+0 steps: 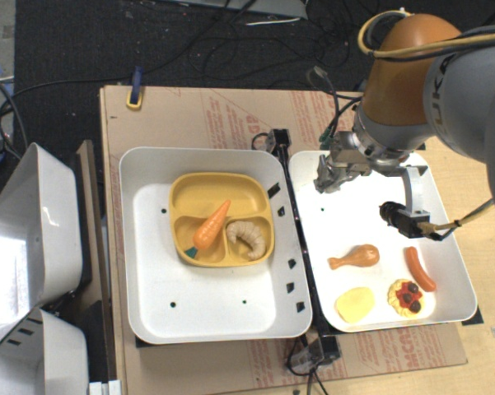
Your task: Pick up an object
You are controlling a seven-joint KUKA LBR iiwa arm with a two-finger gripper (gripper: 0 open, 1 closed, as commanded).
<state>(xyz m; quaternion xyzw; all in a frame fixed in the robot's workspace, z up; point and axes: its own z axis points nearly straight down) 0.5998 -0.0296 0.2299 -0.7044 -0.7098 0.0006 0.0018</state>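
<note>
Overhead, gripper point(333, 174) above right bin point(459, 253); fingers' spread unclear, wrist bulk hides far rim.

two white bins point(148, 303), one yellow plate point(222, 189), five toy foods point(354, 258)

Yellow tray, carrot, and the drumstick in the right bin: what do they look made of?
Yellow tray: likely moulded plastic, matte, with one even colour and rounded compartment walls. Carrot: probably toy plastic or rubber, smooth, uniformly orange with a green end. Drumstick: also looks like a plastic toy, slightly glossy, flat tan-orange colour. Rigid or soft cannot be told from this view.
</note>
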